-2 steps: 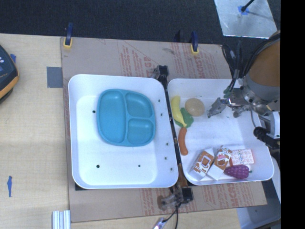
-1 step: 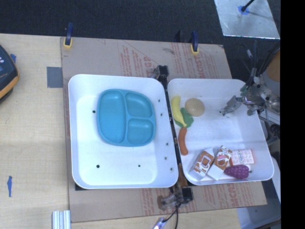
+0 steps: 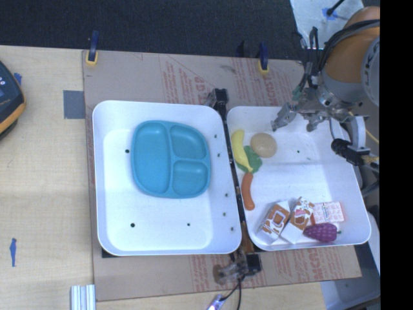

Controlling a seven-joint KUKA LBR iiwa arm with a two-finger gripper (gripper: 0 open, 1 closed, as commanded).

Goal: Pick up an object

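A divided tray (image 3: 171, 159) is seen in the left bin (image 3: 110, 237); at three o'clock, the right bin (image 3: 352, 173) holds toy foods (image 3: 248, 154), cartons (image 3: 287, 221) toward five o'clock.

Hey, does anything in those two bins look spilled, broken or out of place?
Nothing stands out. The blue divided plate lies flat in the left bin. The toy food sits inside the right bin; the gripper hangs above its far edge.

The arm (image 3: 353, 50) runs off the right edge, so most of it is cut off. A yellow-and-black device (image 3: 9, 103), far across from the gripper (image 3: 295, 118), is chopped by the left edge. Print on the small cartons (image 3: 290, 219) below the gripper is too tiny to read.
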